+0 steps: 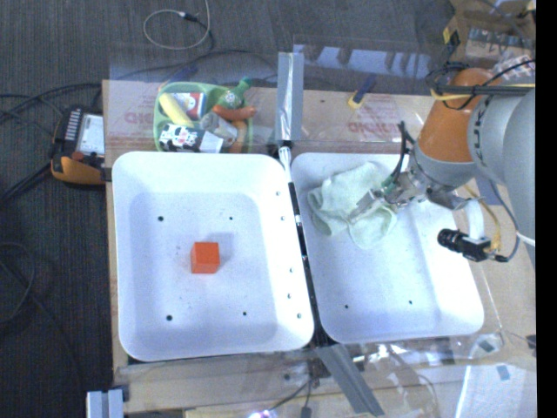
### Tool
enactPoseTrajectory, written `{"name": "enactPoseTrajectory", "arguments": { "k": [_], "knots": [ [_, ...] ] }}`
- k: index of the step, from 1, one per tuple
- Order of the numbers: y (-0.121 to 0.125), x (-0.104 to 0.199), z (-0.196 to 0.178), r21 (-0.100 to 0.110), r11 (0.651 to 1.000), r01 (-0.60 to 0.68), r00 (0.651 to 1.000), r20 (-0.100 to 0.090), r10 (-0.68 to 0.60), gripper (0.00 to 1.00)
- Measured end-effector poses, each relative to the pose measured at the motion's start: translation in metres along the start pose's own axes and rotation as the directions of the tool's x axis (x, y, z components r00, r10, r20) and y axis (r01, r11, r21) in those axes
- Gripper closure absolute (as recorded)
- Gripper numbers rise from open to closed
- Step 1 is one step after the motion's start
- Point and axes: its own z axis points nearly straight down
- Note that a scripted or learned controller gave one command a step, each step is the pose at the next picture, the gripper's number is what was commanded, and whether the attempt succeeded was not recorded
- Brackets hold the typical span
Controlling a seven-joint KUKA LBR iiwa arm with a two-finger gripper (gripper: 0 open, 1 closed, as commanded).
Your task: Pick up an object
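In the left bin [139,190] I see 1 orange cube [205,257], untouched, near the middle. In the upper part of the right bin [435,320] lies a crumpled pale green cloth [352,200]. My gripper [380,195] is down at its right edge, fingers narrow, seemingly pinching a fold. I judge the grasp begun; lifting is left.

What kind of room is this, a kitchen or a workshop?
Likely a robotics lab: a robot arm reaches over two white bins on a bench, with loose cables on the carpet.
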Motion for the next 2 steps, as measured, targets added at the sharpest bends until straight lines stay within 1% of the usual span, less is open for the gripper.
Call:
{"name": "enactPoseTrajectory", "arguments": {
  "k": [1, 2],
  "knots": [
    [0.001, 0.001, -0.008, 0.000, 1.000, 0.000, 1.000, -0.003, 0.000, 1.00],
    [0.063, 0.125, -0.087, 0.006, 0.999, 0.033, 0.999, 0.000, -0.033, 1.00]
  ]
}}
